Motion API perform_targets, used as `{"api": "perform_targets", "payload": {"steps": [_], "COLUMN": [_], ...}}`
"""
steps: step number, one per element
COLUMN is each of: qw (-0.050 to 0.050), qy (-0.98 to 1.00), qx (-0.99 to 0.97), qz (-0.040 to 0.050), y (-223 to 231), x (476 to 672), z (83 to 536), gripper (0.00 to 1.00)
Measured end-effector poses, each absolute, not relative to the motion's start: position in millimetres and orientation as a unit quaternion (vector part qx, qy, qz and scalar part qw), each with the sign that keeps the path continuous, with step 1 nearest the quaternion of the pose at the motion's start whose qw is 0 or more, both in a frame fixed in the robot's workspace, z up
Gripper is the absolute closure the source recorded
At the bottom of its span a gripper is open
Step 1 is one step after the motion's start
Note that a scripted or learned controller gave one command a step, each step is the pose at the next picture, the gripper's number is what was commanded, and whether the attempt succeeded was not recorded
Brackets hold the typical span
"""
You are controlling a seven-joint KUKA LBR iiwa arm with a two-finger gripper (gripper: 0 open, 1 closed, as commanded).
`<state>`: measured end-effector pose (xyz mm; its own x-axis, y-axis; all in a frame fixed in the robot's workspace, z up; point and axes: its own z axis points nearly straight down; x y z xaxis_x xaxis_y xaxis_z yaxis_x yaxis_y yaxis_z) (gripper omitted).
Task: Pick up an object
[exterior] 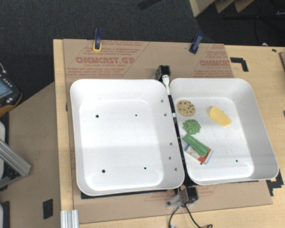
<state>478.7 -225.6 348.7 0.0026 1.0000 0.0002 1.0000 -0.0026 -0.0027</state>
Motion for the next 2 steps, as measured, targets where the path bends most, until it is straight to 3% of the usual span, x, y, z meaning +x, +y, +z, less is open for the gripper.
{"api": "perform_targets", "payload": {"steps": [1,2], "qw": [-0.004,-0.004], "qy": [-0.708,-0.707], "qx": [-0.706,-0.707], "qz": [-0.0016,-0.0011], "y": [-194,-210], "x": [480.4,479.9], "z": [389,427], "gripper": [1.00,1.00]}}
